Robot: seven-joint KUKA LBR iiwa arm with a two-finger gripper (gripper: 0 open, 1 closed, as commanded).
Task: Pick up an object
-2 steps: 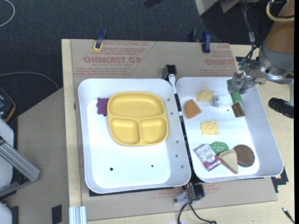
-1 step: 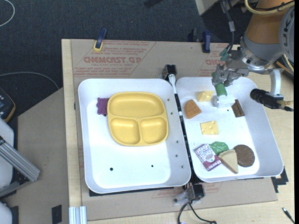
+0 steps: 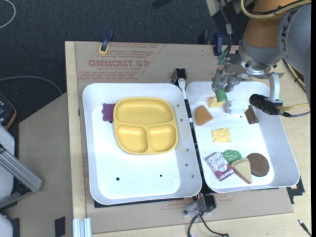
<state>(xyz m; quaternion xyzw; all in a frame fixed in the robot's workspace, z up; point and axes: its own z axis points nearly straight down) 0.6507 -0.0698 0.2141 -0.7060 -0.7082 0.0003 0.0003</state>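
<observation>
Cardboard-topped bench point(image 3: 148, 58), dark carpet point(image 3: 59, 14).

The desk point(image 3: 143, 60) is a tan board with red lettering along its far part. Two white bins lie on it, touching: left bin point(image 3: 98, 181) and right bin point(image 3: 289, 167).

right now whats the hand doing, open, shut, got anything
hand: low over the far end of the right bin, by a pale yellow piece; open or shut cannot be told, nor whether it holds anything.
</observation>
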